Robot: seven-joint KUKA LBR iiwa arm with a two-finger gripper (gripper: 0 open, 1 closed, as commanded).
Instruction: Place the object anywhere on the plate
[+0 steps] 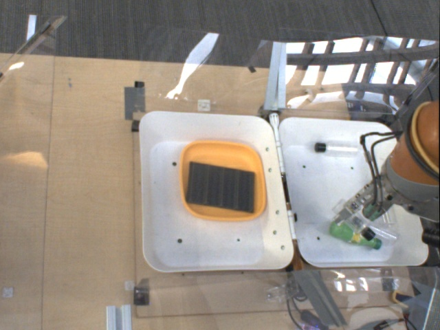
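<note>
An orange plate [187,162] sits in the left white bin [161,239], and a dark ridged rectangular piece [221,187] lies flat in its middle. In the right bin [309,249], a small green object [341,231] with a yellowish part and a black end lies near the front edge. My gripper [363,216] hangs low right over that green object, touching or nearly touching its upper side. The grey arm with its orange band [419,150] reaches in from the right.
A white pen-like tube with a black cap [335,146] lies near the back of the right bin. A raised divider [282,184] runs between the two bins. A metal frame [371,67] stands behind the right bin.
</note>
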